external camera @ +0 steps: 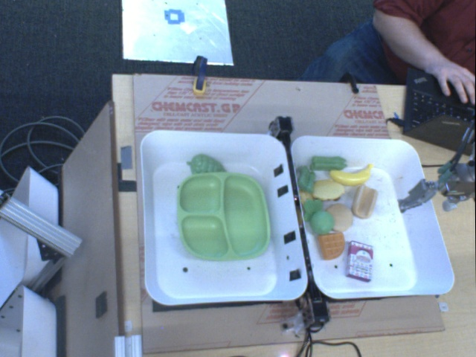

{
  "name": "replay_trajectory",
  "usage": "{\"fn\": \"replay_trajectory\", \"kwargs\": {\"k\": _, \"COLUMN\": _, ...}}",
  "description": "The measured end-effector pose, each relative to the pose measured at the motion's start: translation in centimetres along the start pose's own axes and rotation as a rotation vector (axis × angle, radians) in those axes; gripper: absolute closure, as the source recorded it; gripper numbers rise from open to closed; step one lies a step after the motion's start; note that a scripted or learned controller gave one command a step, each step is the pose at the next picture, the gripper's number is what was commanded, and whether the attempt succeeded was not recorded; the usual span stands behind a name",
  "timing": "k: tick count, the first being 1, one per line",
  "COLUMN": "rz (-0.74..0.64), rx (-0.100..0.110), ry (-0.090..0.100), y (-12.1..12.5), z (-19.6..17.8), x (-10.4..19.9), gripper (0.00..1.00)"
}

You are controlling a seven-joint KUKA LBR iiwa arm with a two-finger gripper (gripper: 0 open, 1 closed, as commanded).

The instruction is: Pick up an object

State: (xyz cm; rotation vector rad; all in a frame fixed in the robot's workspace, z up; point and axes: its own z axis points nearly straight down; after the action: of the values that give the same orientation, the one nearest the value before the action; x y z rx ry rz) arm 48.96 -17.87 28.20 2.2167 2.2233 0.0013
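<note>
Two shallow white bins sit side by side on the bench [223,99]. The left bin [163,274] holds a pale green divided plate [223,216] with a darker green leafy toy [204,163] just behind its far edge. The right bin [416,266] carries a cluster of toy food along its left side: a green pod-like piece [328,162] at the back, a yellow banana [351,175] just in front of it, a pale yellow piece [328,190], a tan bread roll [364,201], a round green piece [322,221], an orange waffle-like block [332,245], and a small red and white carton [360,261] lying nearest the front. The hand [410,198] hangs over the right bin's right side, well apart from the food, with nothing between its fingers; whether they are spread or pressed together I cannot tell. A person in a red shirt [424,13] sits beyond the bench's far right corner.
</note>
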Motion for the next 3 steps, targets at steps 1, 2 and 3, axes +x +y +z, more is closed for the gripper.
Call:
{"fn": "replay_trajectory", "kwargs": {"k": 1, "rz": -0.004, "rx": -0.004, "ry": -0.001, "y": 0.1, "z": -1.1, "x": 0.0, "gripper": 1.0}}
{"fn": "replay_trajectory", "kwargs": {"k": 2, "rz": -0.002, "rx": 0.011, "ry": 0.005, "y": 2.2, "z": 17.5, "x": 2.9, "gripper": 1.0}}
{"fn": "replay_trajectory", "kwargs": {"k": 3, "rz": 0.002, "rx": -0.004, "ry": -0.001, "y": 0.3, "z": 10.2, "x": 3.2, "gripper": 1.0}}
